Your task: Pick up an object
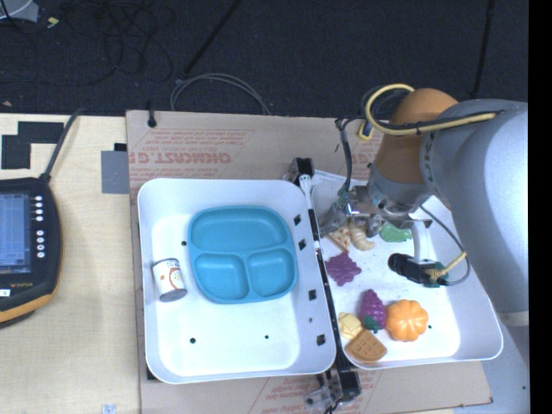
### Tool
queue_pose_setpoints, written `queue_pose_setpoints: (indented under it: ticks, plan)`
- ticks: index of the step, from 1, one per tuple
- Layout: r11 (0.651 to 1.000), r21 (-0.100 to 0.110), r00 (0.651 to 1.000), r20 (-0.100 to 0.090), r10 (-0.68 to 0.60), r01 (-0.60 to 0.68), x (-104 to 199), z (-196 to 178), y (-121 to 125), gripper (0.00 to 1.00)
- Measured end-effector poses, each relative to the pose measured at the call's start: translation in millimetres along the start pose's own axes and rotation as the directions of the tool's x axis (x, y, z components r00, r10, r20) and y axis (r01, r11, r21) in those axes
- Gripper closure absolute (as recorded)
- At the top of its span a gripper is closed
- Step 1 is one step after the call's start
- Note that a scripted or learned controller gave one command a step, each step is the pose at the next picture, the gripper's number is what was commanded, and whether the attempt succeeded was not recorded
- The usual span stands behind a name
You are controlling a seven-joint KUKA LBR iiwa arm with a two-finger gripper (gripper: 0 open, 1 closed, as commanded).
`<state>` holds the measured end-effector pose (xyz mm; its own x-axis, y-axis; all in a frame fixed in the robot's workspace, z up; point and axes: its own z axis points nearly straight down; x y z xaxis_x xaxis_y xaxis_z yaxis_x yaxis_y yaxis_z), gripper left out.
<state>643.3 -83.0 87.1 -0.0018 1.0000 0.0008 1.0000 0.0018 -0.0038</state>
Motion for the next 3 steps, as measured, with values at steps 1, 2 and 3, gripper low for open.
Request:
queue_pose_setpoints:
  ticks: [1,2,3]
  plan:
    - [1.000,-0.004,1.000,0.002,0.003,-0.003,-29,-30,1,0.00]
    - [1.000,-0.008,1.000,-0.004,0.002,-0.002,-54,-4,3,0.00]
    - [1.000,-0.006,1.000,0.006,0.001,-0.001,-21,-5,2,0.00]
